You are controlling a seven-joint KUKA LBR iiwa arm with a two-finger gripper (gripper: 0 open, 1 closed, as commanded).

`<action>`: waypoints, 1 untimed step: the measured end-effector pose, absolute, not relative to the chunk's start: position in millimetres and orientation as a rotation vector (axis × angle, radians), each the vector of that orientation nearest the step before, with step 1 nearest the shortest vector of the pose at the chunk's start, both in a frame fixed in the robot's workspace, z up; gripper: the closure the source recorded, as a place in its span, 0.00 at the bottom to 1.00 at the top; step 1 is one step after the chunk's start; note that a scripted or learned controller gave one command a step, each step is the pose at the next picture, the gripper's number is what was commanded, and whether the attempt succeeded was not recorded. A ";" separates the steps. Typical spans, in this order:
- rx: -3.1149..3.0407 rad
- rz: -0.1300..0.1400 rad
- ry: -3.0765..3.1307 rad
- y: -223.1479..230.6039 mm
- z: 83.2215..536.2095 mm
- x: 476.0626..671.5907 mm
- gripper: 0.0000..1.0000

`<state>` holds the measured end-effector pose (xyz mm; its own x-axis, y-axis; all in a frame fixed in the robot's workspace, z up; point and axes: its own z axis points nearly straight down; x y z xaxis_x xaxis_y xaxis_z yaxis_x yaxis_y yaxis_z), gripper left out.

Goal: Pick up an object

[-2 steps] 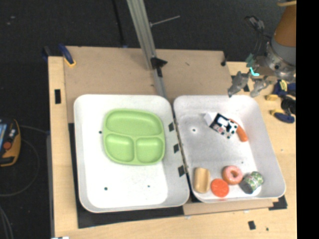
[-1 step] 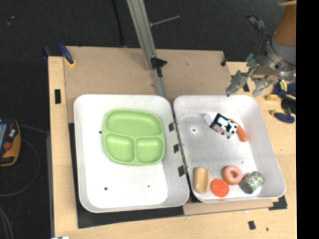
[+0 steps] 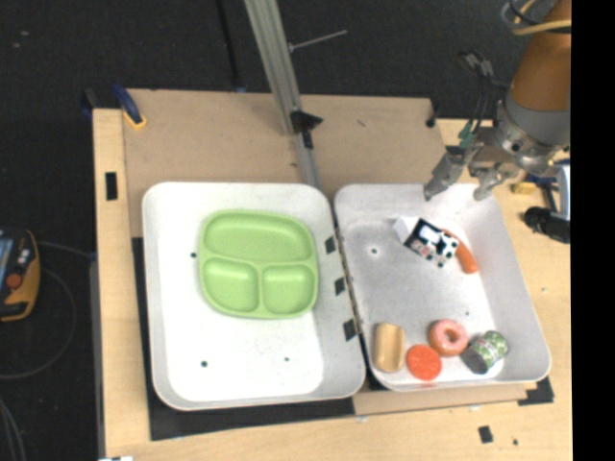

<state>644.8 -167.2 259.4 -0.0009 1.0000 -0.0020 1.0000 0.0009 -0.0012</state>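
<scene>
Leftmost, the left bin [image 3: 173, 353] holds a green divided plate [image 3: 258, 263]. Right bin [image 3: 500, 257]: black-and-white toy [image 3: 428, 239] touching an orange carrot-like piece [image 3: 466, 257] near the far side; along the near edge a tan cylinder [image 3: 387, 346], orange ball [image 3: 423, 362], pink donut [image 3: 448, 335], green-silver ball [image 3: 485, 351]. Gripper [image 3: 461, 182] hovers over the bin's far right corner, fingers spread apart, nothing between them.

Tan bench [image 3: 211, 142]: 2 white bins side by side, left bin [image 3: 173, 353], right bin [image 3: 500, 257], touching.
</scene>
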 end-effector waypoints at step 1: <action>2.219 -0.004 2.226 -161.2 199.6 648.6 0.00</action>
